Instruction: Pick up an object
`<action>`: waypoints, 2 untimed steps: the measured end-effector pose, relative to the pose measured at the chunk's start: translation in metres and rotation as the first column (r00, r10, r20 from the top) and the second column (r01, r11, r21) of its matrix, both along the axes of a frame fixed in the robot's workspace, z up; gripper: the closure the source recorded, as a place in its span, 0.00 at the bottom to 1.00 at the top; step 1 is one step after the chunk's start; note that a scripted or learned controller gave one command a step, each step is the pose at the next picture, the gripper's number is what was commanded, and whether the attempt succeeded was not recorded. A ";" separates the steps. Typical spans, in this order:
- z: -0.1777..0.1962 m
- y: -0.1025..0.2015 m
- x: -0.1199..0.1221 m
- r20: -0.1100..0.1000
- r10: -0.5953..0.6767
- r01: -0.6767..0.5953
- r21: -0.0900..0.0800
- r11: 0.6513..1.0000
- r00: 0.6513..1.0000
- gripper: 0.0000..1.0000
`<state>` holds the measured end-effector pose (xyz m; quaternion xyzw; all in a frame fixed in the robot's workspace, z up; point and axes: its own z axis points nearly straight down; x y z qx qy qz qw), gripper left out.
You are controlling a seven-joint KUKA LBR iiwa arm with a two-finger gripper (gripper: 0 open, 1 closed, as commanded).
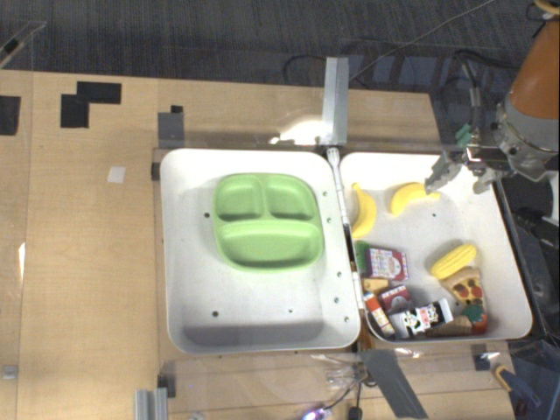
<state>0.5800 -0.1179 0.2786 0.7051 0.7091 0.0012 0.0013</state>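
Green plate: you see a green plate (267, 221) with three sections lying flat in the left bin (188, 261). Nothing sits on it.
Left banana: in the right bin (512, 261), a yellow banana (363, 210) lies right beside the wall between the two bins. Its long side runs from the far end toward you, and it curves a little.
Snack packets: nearer to you there is a pile of small packets and boxes (398, 300). They touch each other, so it is hard to tell them apart.
Second banana: this small banana (411, 196) lies across the bin, left to right, bent like an arch. Its right tip points toward the hand. I think this is the thing you are going for.
Corn: a yellow corn cob (454, 258) lies at a slant, its upper end toward the right.
Hand: the gripper (459, 171) is at the far right part of the right bin, just beside the second banana's right tip. Its two fingers are spread apart and nothing is between them.
What could go wrong: the banana is round and curved, so it might roll or slip away if the fingers close on just the tip. The bin's far wall is close too, and a finger might bump it.
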 end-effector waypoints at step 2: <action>-0.154 0.012 0.082 0.001 -0.474 0.474 0.002 0.881 0.881 0.00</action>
